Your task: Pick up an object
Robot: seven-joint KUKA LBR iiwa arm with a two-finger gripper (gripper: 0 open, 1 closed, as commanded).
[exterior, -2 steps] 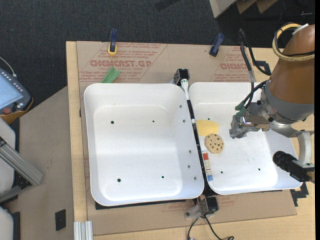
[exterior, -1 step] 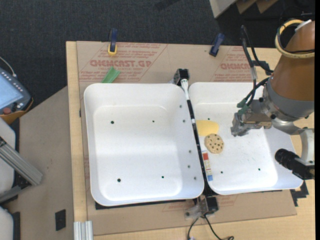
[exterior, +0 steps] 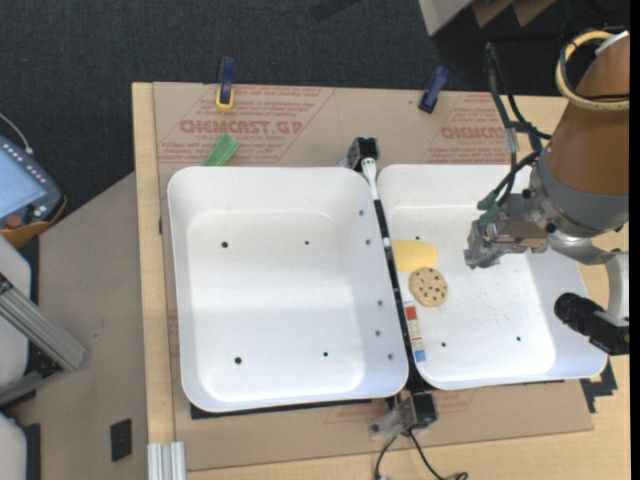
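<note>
Jaws point(exterior: 484, 252) over right bin point(exterior: 520, 363), state unclear; cookie point(exterior: 429, 287) nr left.

Both white bins, the left bin point(exterior: 270, 288) and the right bin point(exterior: 500, 338), look like smooth, slightly glossy plastic. Beneath them the bench point(exterior: 290, 123) is covered in matt brown cardboard with red print. The tool point(exterior: 478, 250) beside the cookie point(exterior: 430, 287) looks dull grey metal.

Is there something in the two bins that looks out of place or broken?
Nothing looks broken or spilled. The cookie and the yellow piece lie flat in the right bin, close to the divider. The gripper is above that bin.
</note>
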